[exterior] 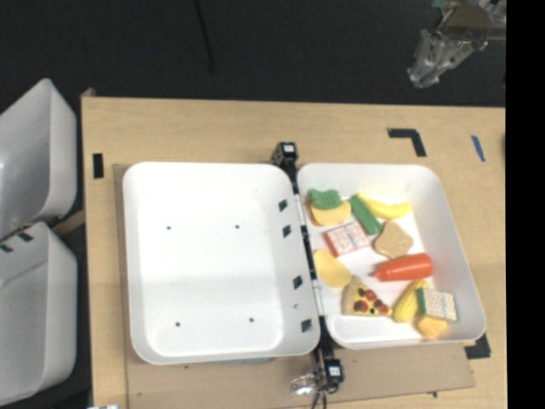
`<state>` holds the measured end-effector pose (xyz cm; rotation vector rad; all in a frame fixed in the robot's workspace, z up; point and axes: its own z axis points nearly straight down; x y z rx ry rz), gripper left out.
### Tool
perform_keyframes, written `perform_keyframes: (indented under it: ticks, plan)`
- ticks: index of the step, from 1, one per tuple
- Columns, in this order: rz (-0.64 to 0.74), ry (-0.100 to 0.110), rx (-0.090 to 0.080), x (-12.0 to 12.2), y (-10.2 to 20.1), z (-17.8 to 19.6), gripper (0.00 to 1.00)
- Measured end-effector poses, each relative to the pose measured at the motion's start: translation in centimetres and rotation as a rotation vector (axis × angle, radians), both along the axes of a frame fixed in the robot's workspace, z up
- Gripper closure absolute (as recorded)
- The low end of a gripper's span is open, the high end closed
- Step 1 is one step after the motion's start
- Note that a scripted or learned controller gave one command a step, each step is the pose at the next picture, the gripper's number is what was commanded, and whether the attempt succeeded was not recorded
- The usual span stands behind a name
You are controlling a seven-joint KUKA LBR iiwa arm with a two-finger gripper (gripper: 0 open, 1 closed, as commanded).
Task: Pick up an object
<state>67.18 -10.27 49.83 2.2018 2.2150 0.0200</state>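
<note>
Blurring at the top edge – the hand point(428, 68), fingers indistinct, cropped arm above

We cannot read any words, numbers or signs here. The small pink box point(347, 239) in the right bin point(451, 220) has tiny marks on its top, but they are too small and blurry for us to read

Glossy white plastic bins point(204, 348) on a matt, wood-toned bench point(213, 130).
</note>
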Motion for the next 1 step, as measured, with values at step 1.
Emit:
perform_keyframes:
  ticks: [1]
  plan:
    - [-0.003, 0.012, 0.000, 1.85, 0.03, 5.64, 1.00]
